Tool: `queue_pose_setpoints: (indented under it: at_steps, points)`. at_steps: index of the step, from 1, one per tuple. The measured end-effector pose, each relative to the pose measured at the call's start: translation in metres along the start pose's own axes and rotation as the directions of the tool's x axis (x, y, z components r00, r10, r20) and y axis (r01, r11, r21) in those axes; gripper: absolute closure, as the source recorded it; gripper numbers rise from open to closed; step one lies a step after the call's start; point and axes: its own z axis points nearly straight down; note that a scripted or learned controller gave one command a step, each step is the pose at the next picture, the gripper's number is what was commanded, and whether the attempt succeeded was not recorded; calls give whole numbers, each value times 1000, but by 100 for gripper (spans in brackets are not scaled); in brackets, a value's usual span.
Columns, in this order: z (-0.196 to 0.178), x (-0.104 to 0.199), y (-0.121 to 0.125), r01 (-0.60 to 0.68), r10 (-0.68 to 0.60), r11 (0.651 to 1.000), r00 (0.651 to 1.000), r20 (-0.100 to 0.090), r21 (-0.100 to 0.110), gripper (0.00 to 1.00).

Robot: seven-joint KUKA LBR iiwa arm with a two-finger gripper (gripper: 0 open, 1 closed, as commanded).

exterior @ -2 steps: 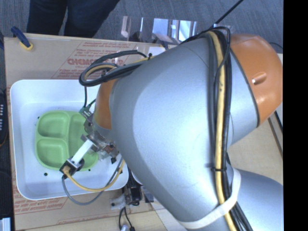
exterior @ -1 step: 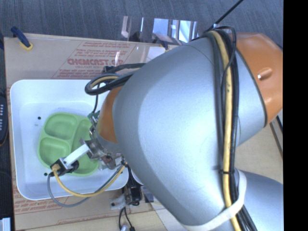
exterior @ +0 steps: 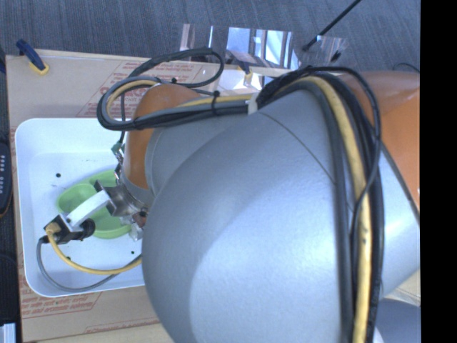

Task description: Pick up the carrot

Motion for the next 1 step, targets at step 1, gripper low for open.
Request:
queue_pose_setpoints:
  at_steps: [1]
  points:
    - [-86, 13, 116, 46, -46, 999, 999, -1, -7, 100]
